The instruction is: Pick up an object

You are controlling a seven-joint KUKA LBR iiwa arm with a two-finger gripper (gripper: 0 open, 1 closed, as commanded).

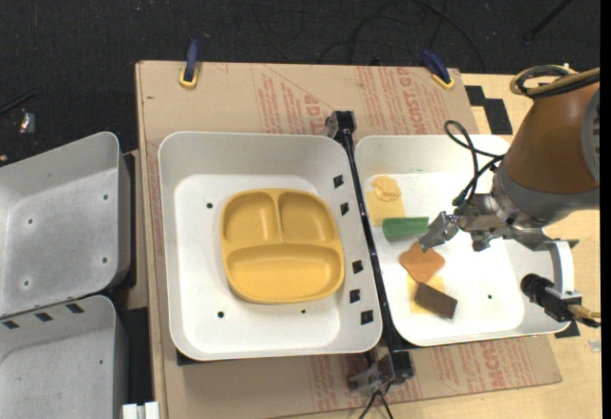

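In the right bin (496, 322) lie several small objects: a pale yellow piece (386, 188) near the back left, a green block (406, 227), an orange piece (421, 264) and a dark brown block (436, 301) resting on a yellow piece (416, 299). My gripper (443, 231) hangs over the bin just right of the green block and above the orange piece. The arm's orange band and grey wrist (544, 169) reach in from the right. Nothing shows between the fingers.
The left bin (191, 312) holds a yellow divided plate (283, 245). A black divider (358, 217) runs between the bins. Grey trays (57, 217) lie off the bench at the left. Blue-yellow clamps (190, 64) hold the cardboard base.
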